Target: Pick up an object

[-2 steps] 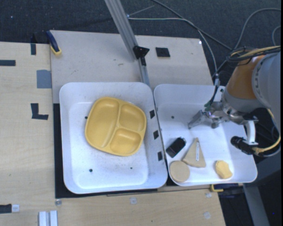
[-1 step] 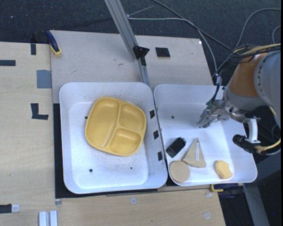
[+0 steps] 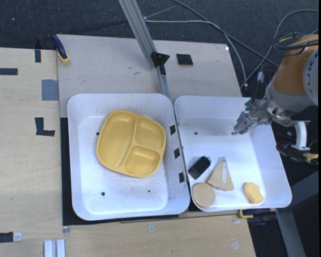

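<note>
**Inspector:** Objects for picking are lying at the near end of the right bin [image 3: 267,143]: a black block [image 3: 199,167], a tan wedge [image 3: 222,175], a round disc [image 3: 204,195] and a yellow lump [image 3: 253,192].

**Clerk:** And the gripper [image 3: 242,125]?

**Inspector:** It is hanging over the far right part of that bin, nothing between its tips; whether it is wide or narrow, I cannot tell. It is standing well apart from all four pieces.

**Clerk:** Room to work?

**Inspector:** Bare floor is lying between it and them. The disc and lump are sitting near the front wall, likely crowding an approach. The yellow tray [image 3: 131,143] is occupying the left bin [image 3: 77,159].
</note>
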You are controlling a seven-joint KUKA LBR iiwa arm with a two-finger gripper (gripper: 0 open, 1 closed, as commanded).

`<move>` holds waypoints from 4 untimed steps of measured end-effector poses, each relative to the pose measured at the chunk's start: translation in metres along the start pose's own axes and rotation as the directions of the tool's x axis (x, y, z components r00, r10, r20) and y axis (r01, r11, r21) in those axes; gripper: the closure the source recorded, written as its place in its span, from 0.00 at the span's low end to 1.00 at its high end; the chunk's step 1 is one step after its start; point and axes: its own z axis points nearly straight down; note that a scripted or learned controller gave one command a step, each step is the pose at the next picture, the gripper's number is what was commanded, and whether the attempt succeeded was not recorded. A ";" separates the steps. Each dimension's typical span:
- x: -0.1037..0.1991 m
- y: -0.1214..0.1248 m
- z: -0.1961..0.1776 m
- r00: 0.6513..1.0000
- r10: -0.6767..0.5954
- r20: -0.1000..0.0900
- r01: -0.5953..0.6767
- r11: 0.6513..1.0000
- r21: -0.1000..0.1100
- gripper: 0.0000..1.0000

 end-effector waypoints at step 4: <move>0.101 0.015 -0.057 1.000 -0.006 -0.003 0.006 1.000 0.006 1.00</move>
